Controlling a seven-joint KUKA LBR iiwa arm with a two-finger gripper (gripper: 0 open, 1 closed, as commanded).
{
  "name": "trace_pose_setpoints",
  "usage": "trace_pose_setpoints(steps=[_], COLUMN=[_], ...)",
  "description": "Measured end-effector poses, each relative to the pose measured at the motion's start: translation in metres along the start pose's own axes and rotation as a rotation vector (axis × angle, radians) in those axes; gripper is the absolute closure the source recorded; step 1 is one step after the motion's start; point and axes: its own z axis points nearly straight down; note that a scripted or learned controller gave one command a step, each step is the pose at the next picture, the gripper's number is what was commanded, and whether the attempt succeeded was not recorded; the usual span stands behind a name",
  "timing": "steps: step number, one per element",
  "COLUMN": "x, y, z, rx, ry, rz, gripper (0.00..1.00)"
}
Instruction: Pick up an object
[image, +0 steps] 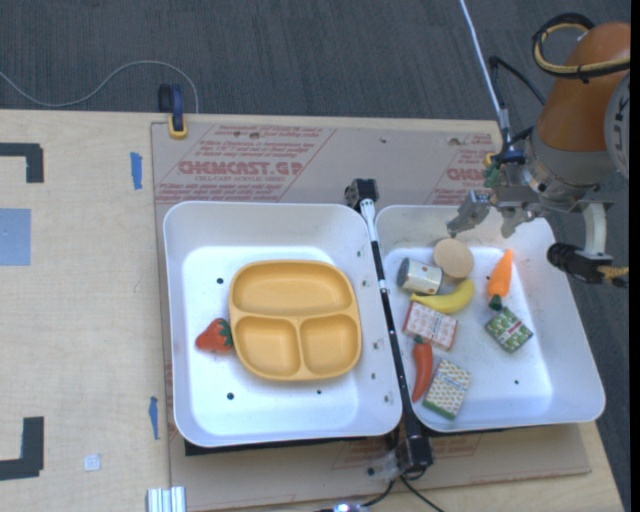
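My gripper (487, 228) hangs over the far edge of the right bin (570, 350), fingers spread open with nothing between them. Just in front of it lie a tan round piece (453, 258), a small grey can (420, 274) and a banana (447, 297). An orange carrot (499, 277) lies slightly right of these, below the gripper. Nearer the front are a green carton (509, 330), a red-and-white packet (431, 325), a red chili (423, 368) and a green-and-orange box (447, 388).
The left bin (190, 250) holds a yellow divided plate (295, 318) with a strawberry (213, 337) against its left side. A black clamp (361, 192) sits at the far end of the divider between the bins.
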Motion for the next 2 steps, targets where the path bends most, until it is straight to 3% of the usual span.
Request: trace_pose_setpoints(steps=[1, 2], x=[0.003, 0.027], y=[-0.032, -0.068], z=[0.095, 0.114], rx=[-0.003, -0.017], ry=[-0.001, -0.007], rz=[0.001, 0.001], gripper=[0.0, 0.0])
